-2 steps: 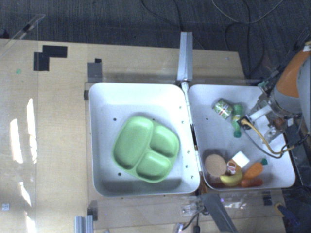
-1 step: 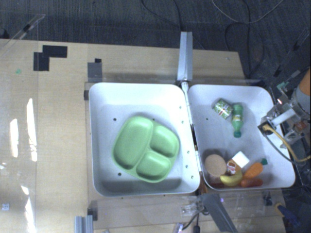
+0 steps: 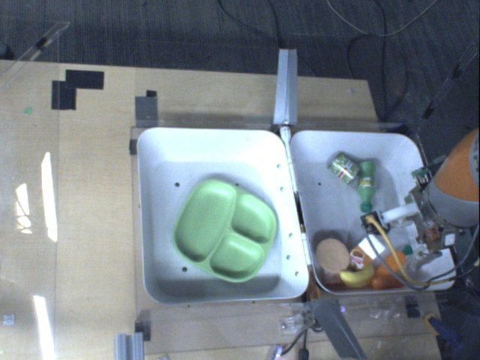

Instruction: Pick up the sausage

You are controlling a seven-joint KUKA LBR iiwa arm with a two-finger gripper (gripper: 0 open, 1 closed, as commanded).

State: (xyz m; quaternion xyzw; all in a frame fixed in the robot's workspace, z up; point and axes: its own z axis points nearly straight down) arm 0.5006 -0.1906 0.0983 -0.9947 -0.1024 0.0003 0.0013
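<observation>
My gripper [image 3: 424, 237] hangs low over the front right part of the right bin [image 3: 315, 156], below the arm's orange band. A heap of toy food lies at that bin's front edge, just left of the gripper. In it are a brown rounded piece [image 3: 332, 253], a yellow banana [image 3: 357, 277], an orange piece [image 3: 384, 276] and a small red and white item [image 3: 358, 259]. Which of these is the sausage I cannot tell; the brown piece is the closest match. The gripper body and a yellow cable [image 3: 390, 250] cover part of the heap.
A green bottle [image 3: 365, 184] and a small green can [image 3: 344, 167] lie at the back of the right bin. In the left bin [image 3: 157, 201] sits a green divided plate [image 3: 225, 229]. A metal post [image 3: 286, 88] stands behind the wall between the bins.
</observation>
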